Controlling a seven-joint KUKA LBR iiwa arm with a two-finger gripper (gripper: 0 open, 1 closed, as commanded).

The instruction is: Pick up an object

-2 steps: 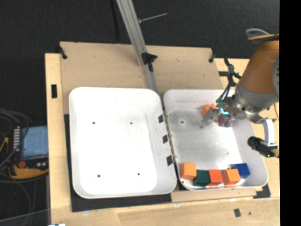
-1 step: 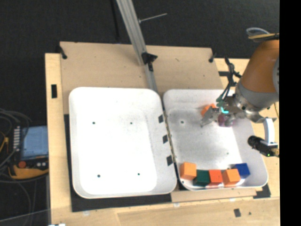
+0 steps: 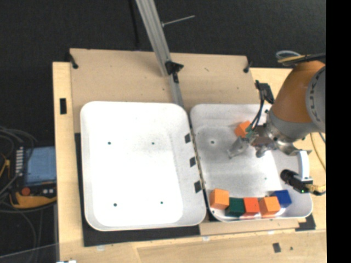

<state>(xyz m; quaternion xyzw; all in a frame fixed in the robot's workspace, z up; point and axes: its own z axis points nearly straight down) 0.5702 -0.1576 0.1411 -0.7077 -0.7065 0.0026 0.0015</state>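
Observation:
My gripper [image 3: 248, 149] hangs over the middle of the right bin [image 3: 219, 119], open, with bare bin floor showing between its fingers [image 3: 237, 148]. A small orange block [image 3: 242, 129] lies just behind the left finger, beside the gripper and not between the fingers. Along the bin's front wall sits a row of blocks: orange [image 3: 220, 198], green [image 3: 236, 206], red-orange [image 3: 251, 205], orange [image 3: 269, 205] and blue [image 3: 282, 197].
The left bin [image 3: 137, 163] lies beside the right one. A slanted metal rail [image 3: 159, 37] runs from the top down to the gap between the bins. Cables and a blue box [image 3: 41, 166] lie off the bench at the left.

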